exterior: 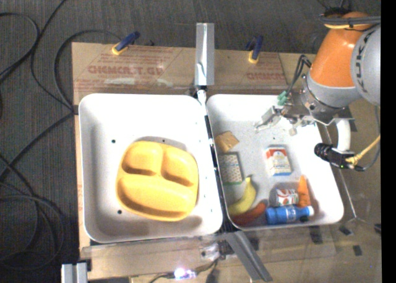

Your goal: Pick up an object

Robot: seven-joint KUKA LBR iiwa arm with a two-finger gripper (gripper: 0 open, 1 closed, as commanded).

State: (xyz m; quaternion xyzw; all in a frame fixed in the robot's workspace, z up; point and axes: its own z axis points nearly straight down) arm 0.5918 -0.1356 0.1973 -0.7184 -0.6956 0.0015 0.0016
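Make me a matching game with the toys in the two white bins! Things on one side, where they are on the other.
Things:
1. yellow tray
2. banana
3. blue bottle
4. small white carton

Places:
A. front edge of the right bin
B. middle of the right bin
C. left bin
D. beside the divider, right bin

Pairs: 1-C, 2-D, 3-A, 4-B

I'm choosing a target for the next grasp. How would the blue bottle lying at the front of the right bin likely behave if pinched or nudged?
The blue bottle lies on its side, so a nudge would probably roll it. It looks like smooth plastic, so likely light and a bit slippery. The small can and carrot crowd it, leaving the gripper little finger room.
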